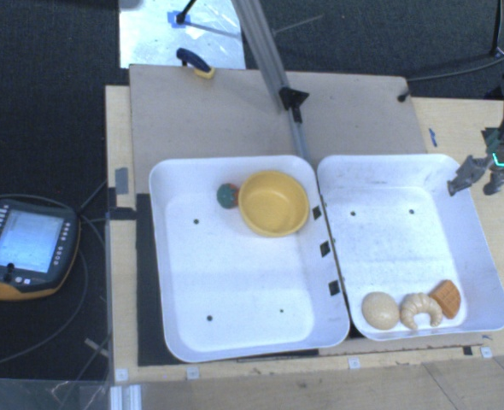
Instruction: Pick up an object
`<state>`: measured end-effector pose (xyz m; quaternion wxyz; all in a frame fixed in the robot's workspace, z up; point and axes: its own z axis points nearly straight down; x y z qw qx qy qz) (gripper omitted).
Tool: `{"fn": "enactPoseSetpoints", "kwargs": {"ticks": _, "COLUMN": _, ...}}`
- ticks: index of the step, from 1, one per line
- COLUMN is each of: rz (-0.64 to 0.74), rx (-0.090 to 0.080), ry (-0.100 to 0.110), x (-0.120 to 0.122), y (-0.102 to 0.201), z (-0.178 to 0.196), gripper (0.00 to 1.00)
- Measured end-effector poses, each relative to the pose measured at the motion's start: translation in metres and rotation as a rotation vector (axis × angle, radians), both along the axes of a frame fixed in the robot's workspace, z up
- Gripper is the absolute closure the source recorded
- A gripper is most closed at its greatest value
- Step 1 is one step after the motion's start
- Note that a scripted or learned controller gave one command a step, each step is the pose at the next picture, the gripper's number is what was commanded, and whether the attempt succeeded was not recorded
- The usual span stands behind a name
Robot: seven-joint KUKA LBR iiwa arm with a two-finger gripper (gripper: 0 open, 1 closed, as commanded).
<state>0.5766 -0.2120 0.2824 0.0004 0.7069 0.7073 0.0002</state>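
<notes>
My gripper (477, 178) hangs over the top right edge of the right bin (389, 229). It is small and dark here, so I cannot tell how wide it is, and I see nothing in it. Things I could pick lie at the bottom of that bin, side by side: a pale round bun (380, 310), a croissant (420, 310) and an orange cracker (446, 297). They sit well apart from me. The left bin (235, 297) has a yellow bowl (273, 202) touching a little green ball (227, 196).

I see a pendant (23, 248) on the dark floor (47, 75) left of the counter (346, 101), a clamp (195, 61) at its back edge, and a pole (267, 45).
</notes>
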Motion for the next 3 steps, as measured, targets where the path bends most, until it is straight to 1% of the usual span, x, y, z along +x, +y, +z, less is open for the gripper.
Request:
{"fn": "enactPoseSetpoints", "kwargs": {"ticks": 1, "rz": 0.000, "rx": 0.000, "ry": 0.000, "x": 0.000, "y": 0.000, "z": 0.000, "gripper": 0.00}}
{"fn": "enactPoseSetpoints", "kwargs": {"ticks": 2, "rz": 0.000, "rx": 0.001, "ry": 0.005, "x": 0.003, "y": -0.002, "z": -0.062, "gripper": 0.00}}
{"fn": "enactPoseSetpoints", "kwargs": {"ticks": 3, "rz": 0.000, "rx": 0.001, "ry": 0.003, "x": 0.001, "y": -0.002, "z": -0.103, "gripper": 0.00}}
